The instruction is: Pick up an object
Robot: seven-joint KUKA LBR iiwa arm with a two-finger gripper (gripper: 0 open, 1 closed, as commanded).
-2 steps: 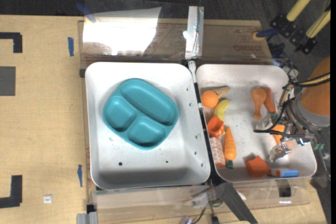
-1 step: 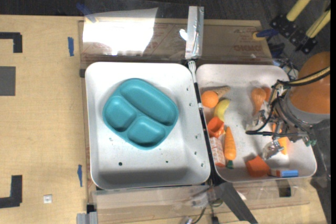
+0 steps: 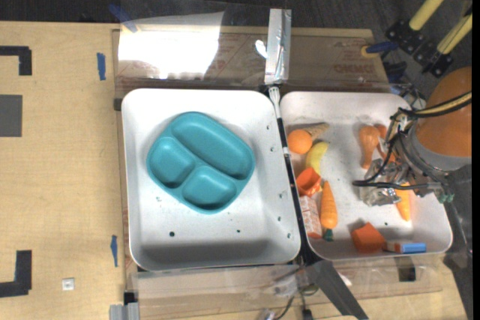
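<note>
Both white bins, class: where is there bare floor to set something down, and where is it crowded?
Free: the left bin floor around the teal divided plate, widest along its near edge, and a patch in the right bin between the yellow banana and the claw. Crowded: the right bin's left wall, by the orange ball and carrot.

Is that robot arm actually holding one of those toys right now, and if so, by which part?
It cannot be told. The end effector sits low in the right bin among cables, beside an orange piece; no toy is clearly between its tips.
</note>
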